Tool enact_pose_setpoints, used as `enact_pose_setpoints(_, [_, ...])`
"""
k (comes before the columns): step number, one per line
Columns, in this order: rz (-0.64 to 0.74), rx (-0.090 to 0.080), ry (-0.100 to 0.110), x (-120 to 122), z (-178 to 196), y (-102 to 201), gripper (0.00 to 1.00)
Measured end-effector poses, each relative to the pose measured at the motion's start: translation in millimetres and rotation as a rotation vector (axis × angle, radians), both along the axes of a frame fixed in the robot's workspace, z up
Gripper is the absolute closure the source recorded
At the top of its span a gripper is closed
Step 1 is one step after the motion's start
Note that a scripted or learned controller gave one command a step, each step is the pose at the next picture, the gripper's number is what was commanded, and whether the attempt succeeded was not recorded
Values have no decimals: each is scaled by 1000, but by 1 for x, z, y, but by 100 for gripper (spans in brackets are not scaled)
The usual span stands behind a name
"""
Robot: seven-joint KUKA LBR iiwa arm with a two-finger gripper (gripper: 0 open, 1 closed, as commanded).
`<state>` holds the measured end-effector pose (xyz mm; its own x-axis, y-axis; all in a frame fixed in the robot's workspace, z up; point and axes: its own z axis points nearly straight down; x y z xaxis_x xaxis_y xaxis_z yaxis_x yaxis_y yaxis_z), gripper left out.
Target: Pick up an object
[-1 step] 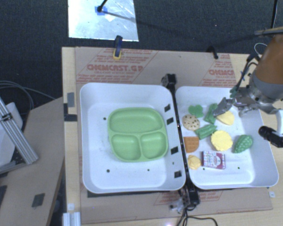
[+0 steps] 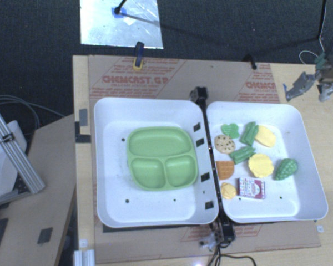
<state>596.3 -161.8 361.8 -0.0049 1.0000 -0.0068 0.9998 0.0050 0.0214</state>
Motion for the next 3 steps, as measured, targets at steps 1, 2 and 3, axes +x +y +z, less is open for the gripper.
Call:
enact_pose_setpoints(1, [10,7,-1,14,184,104,0])
enact_pose_setpoints(2, [4,5,13,14,186,98,100])
enact_pose_setpoints(3, [5,9,35,37,29,160,100])
